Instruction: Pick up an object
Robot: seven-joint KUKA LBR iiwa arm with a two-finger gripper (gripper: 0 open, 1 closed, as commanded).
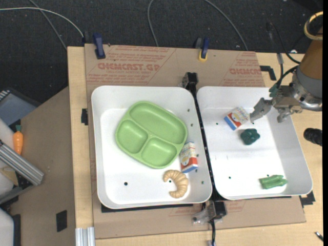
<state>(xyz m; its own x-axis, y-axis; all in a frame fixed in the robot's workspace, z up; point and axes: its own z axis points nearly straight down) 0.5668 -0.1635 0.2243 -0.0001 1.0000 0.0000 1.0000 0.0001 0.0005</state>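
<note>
Left bin: green divided plate, small carton at its lower right edge, croissant just below. Right bin: red-white-blue carton upper centre, dark green lump just beside it, bright green piece near the lower right corner, well apart. Gripper: over the right bin's upper right, fingers spread, nothing between them, one fingertip near the carton. Bins rest on cardboard clamped to a wooden bench; dark carpet and cables behind.

Grey arm with orange band, metal-fingered pincer, black cables
</note>
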